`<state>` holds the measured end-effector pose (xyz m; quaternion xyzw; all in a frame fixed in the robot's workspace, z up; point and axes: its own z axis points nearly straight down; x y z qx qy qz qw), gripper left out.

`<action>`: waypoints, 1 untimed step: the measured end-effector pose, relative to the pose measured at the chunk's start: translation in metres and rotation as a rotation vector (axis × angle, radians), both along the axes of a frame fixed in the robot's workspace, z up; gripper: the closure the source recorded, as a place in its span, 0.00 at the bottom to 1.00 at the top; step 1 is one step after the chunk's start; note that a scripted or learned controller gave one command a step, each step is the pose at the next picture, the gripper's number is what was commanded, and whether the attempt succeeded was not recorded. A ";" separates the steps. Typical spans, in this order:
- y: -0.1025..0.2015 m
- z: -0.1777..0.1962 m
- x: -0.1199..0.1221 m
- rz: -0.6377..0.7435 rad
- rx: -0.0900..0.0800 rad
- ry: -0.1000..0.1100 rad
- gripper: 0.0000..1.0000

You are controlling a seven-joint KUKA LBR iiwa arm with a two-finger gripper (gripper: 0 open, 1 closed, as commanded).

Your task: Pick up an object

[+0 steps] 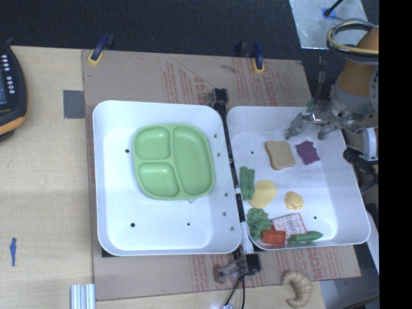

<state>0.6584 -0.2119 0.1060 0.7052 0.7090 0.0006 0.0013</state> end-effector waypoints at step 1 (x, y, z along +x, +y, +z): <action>0.000 0.021 -0.037 -0.004 0.002 0.008 0.00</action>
